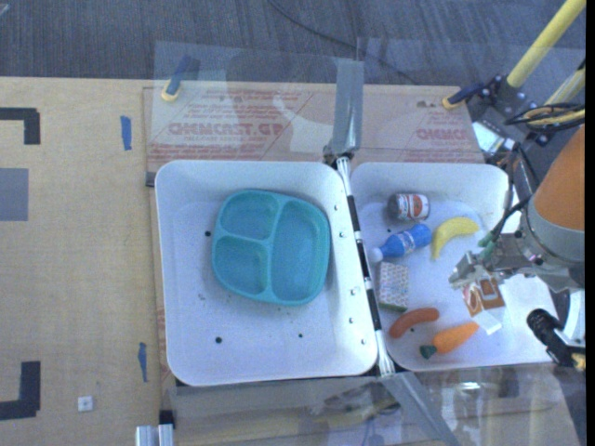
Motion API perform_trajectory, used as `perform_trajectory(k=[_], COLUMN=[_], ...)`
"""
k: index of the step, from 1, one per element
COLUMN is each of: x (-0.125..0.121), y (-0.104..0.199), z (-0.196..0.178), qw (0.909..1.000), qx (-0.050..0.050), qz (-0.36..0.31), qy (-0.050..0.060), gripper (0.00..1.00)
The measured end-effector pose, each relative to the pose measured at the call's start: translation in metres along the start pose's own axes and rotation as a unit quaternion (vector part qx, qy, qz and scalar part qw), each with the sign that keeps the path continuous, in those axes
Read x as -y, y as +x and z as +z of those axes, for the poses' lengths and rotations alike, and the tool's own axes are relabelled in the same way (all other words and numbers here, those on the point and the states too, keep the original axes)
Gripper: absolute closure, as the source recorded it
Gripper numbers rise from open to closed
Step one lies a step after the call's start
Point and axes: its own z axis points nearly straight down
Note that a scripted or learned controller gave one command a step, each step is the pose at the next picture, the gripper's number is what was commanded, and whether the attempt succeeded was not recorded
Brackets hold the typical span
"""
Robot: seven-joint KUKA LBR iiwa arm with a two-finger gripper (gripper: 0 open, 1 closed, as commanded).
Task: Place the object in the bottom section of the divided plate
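We've got the claw (480, 269) over the right bin (446, 356)
Can't tell its grip; divided plate (272, 246) sits at 9 o'clock in the left bin (186, 342)

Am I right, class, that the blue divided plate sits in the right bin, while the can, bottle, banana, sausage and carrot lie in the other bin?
Not quite. The camera view shows the plate in the left bin, not the right. The rest holds: the can, bottle, banana, sausage and carrot lie in the other bin.
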Motion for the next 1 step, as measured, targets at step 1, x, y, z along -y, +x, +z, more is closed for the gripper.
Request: perform_trajectory(k=[1], x=[-0.0601], y=[0.0588], z=[-0.0318], qw=[0.9983], qx=[0.000], qz=[0.057], qy=[0.001], gripper=[1.00])
